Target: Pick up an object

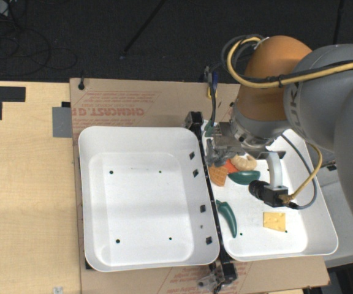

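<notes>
Tool point(224, 155) lowered over small orange wedge point(218, 175) and beige lump point(245, 162) near right white bin's point(323, 237) left wall; grip state impossible to tell; nothing visibly lifted yet.

Two white bins point(141, 136), five small objects point(274, 221)

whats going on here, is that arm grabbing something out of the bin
The arm reaches into the right bin, its gripper low by the bin's left wall, over an orange piece, a beige piece and a dark green piece. Its wrist hides any grip. A green pepper-like object and a yellow square lie apart.
</notes>
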